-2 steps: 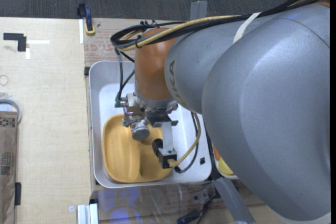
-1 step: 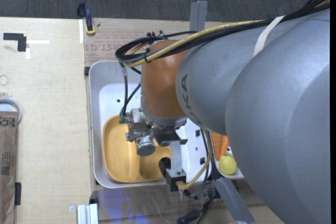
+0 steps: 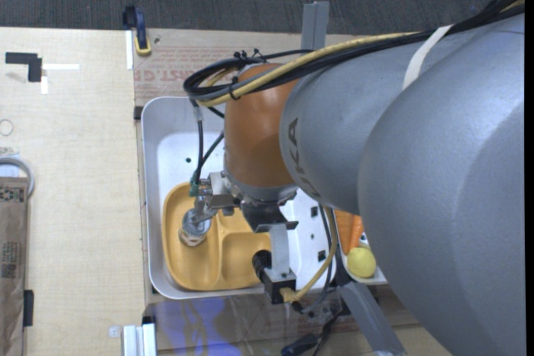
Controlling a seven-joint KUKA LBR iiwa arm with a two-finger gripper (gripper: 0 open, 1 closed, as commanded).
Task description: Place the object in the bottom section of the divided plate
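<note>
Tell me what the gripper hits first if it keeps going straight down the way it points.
Likely the yellow divided plate in the white bin: the gripper points down over the plate's left section. Depth is unclear from this slanted view.

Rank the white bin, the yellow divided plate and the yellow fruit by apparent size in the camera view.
1. white bin, largest, though the arm covers part of it.
2. yellow divided plate, lying inside that bin.
3. yellow fruit, smallest, partly hidden behind the arm.

A grey arm (image 3: 400, 137) reaches over a yellow divided plate (image 3: 200, 258) inside a white bin (image 3: 158, 146); a lemon (image 3: 361, 263) sits right of the plate.
</note>
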